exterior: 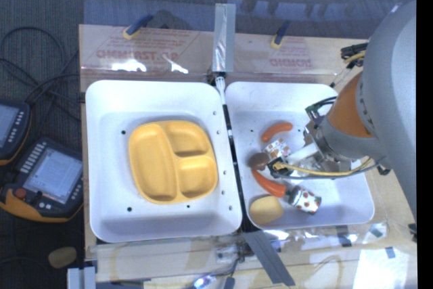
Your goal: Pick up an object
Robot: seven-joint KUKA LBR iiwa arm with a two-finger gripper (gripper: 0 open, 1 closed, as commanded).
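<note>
My gripper [283, 163] reaches in from the right and hangs low over the middle of the right bin [352, 203]. Right beside it on the left lies a small brown lump [259, 161]. A small white piece with red marks [275, 147] sits just above the gripper. An orange sausage shape [277, 129] lies farther back, and a red-orange one [266, 182] lies just below the gripper. A yellow potato-like lump [266, 210] rests at the bin's front left. A white object with red dots and a dark end [304, 199] lies beside it.
The left bin [108, 112] holds a yellow divided plate [173, 160]. A raised rim [229, 145] separates the two bins. The grey arm and its orange band [348, 115] cover the right bin's right side. Handheld controllers and cables lie on the floor at far left.
</note>
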